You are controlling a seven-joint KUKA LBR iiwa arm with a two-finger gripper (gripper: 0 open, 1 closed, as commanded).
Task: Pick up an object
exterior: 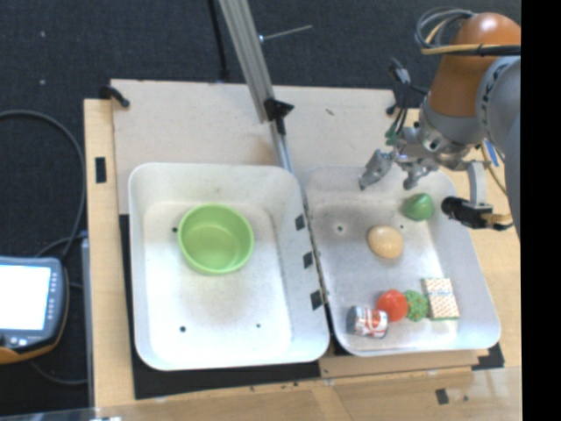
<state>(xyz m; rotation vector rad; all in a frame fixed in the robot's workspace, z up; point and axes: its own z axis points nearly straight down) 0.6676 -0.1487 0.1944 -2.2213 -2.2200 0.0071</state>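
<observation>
My gripper [391,174] hangs over the back edge of the right bin [346,204], its two fingers spread open with nothing between them. Just to the right and in front of it lies a small green ball-like object [419,206]. A beige egg-shaped object [385,241] sits mid-bin. Near the front of the bin are a red tomato-like object [393,304], a small green leafy piece [415,305], a patterned box [440,297] and a small can [368,322].
The left bin [158,331] holds a green bowl [216,238]. A slanted metal pole [250,51] rises from behind the bins. A tablet-like screen [31,305] sits off the bench at the left.
</observation>
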